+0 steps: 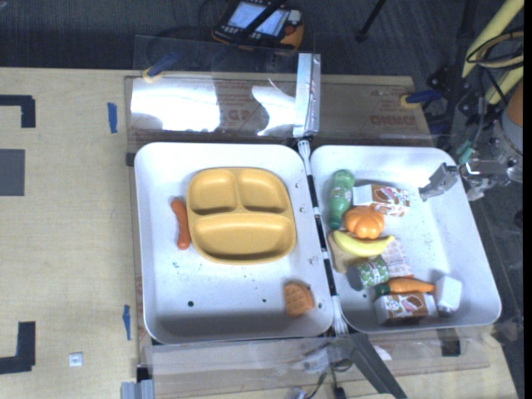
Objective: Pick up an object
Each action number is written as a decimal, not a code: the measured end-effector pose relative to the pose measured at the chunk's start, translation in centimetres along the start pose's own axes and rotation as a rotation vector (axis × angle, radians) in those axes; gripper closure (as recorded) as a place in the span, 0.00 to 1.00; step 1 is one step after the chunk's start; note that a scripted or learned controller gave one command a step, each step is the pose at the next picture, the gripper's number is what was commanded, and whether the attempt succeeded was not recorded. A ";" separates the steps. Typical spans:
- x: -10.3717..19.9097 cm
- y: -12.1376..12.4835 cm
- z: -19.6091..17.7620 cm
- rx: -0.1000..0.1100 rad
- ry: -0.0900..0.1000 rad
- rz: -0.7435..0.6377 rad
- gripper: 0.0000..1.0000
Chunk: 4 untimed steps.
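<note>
The right bin (465, 248) holds a heap of toy food along its left side: a green bottle (340, 196), an orange pumpkin (365, 222), a yellow banana (362, 245), a carrot (410, 287), a brown carton (405, 307), a white-and-red packet (383, 196) and a small white block (449, 293). My gripper (436, 183) hangs over the bin's upper right part, reaching in from the right edge. It is apart from the heap, to the right of the packet, and nothing shows in it.
The left bin (158, 248) carries a yellow divided plate (241, 214), an orange sausage (181, 223) beside it and a brown cookie (298, 298) near the front right corner. A clear plastic panel (216, 98) stands behind the bins. Cables and stands crowd the far right.
</note>
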State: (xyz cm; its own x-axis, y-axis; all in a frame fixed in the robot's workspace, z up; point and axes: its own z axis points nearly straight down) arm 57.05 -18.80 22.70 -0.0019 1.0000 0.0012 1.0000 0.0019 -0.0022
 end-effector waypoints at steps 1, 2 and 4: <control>2.1 3.0 14.1 -0.006 -0.003 -0.076 0.00; 3.7 5.6 14.2 -0.006 -0.003 -0.022 0.00; 8.3 3.0 14.1 -0.001 0.001 0.283 0.00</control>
State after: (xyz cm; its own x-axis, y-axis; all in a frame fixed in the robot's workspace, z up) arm 59.97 -10.47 8.60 0.2776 0.9607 0.0020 0.9607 -0.2776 -0.0016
